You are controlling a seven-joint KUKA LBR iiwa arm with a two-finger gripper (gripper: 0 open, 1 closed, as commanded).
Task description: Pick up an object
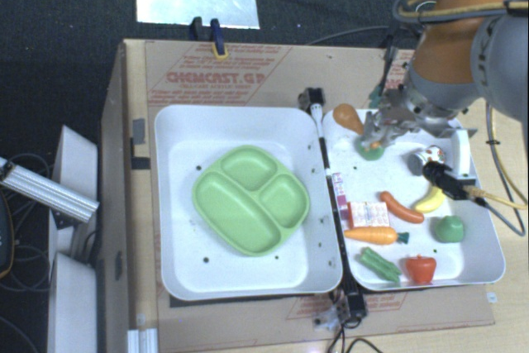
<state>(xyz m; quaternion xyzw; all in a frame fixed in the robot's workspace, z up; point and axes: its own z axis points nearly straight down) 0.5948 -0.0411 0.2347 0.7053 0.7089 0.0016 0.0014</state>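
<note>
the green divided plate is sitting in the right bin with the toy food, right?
No. The camera view shows the green divided plate in the left bin, alone. The toy food, such as the carrot, lies in the right bin.

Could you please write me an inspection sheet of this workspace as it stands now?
Surface: two white bins side by side, left bin, right bin.
Job's things: carrot, red pepper, banana, green apple, all in the right bin.
Clutter: green divided plate in the left bin.
Grippers: hand low over a green item at the right bin's far end; grip unclear.
Cables: yellow cable over the right bin's edge.
Surroundings: dark floor, blue clamp.
</note>
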